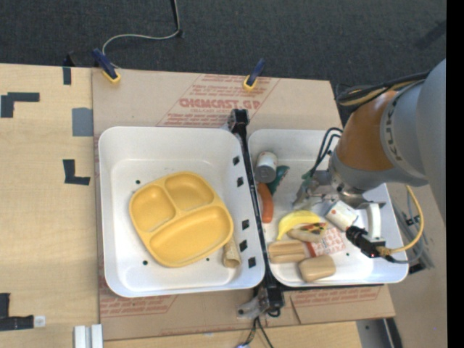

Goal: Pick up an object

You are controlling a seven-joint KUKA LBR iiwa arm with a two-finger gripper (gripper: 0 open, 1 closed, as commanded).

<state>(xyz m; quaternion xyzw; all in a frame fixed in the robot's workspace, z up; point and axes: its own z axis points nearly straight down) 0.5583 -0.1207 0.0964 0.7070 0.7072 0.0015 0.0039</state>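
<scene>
My gripper reaches down into the right bin, just above a yellow banana. The wrist with its orange band covers the bin's far right part. Around the gripper lie an orange carrot, a silver can with a teal item beside it, a tan bun, a tan block and a red-and-white packet. Nothing can be seen held in the gripper.
The left bin holds a yellow divided plate and a small tan piece near the black divider. White fittings and a cable hang from the wrist over the right bin. Cardboard lies under both bins.
</scene>
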